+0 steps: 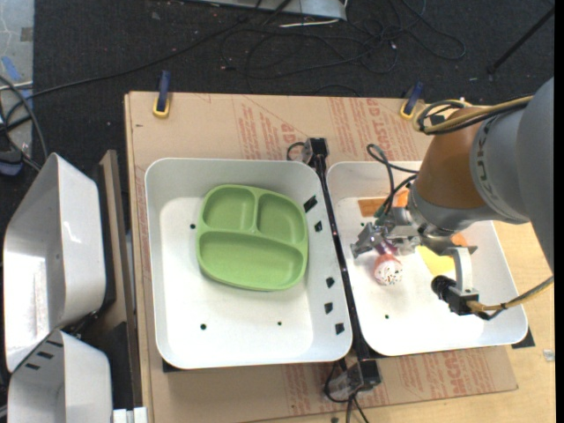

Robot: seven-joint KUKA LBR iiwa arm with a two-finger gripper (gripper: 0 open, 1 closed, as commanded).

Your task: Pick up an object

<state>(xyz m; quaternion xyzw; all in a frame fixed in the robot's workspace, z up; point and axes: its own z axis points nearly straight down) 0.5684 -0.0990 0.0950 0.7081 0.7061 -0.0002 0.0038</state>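
The tabletop (238, 122) was a tan board printed with reddish lettering, set over dark carpeted floor (88, 25) strewn with black cables. Two yellow-handled clamps gripped its far edge, the left clamp (161, 95) near one corner and the right clamp (411, 100) toward the other. Two shallow white bins lay directly on it, side by side and touching along a black-hinged seam: the left bin (176, 324) and the right bin (423, 337). Both covered most of the board.
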